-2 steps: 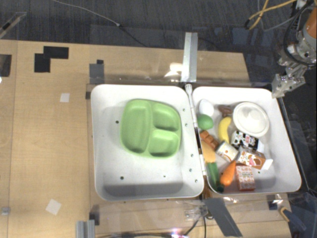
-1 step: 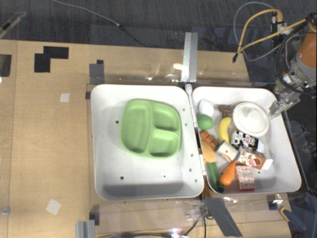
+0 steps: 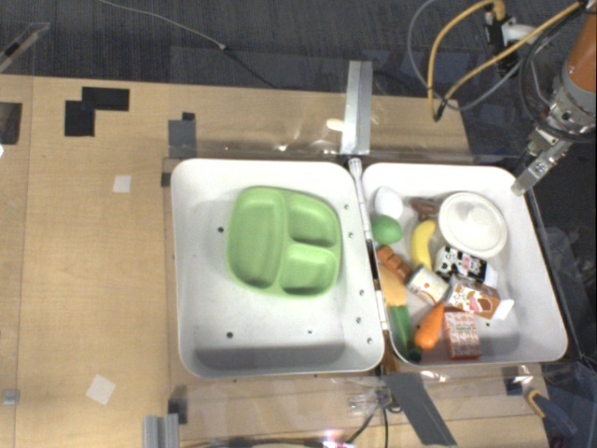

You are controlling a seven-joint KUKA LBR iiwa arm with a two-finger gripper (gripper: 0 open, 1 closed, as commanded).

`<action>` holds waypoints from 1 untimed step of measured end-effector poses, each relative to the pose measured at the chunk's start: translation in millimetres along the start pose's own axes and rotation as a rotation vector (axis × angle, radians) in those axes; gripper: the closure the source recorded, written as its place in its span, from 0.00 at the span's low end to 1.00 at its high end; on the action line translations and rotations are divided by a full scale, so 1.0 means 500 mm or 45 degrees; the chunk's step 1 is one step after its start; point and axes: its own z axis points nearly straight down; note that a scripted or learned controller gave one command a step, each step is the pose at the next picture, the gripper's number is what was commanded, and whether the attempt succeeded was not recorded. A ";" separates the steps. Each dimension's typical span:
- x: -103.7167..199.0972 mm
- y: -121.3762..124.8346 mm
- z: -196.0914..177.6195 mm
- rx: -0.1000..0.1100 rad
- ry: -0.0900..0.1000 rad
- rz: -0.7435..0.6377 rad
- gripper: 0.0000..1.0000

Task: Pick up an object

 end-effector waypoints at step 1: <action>0.014 -0.025 -0.010 -0.002 0.002 -0.527 1.00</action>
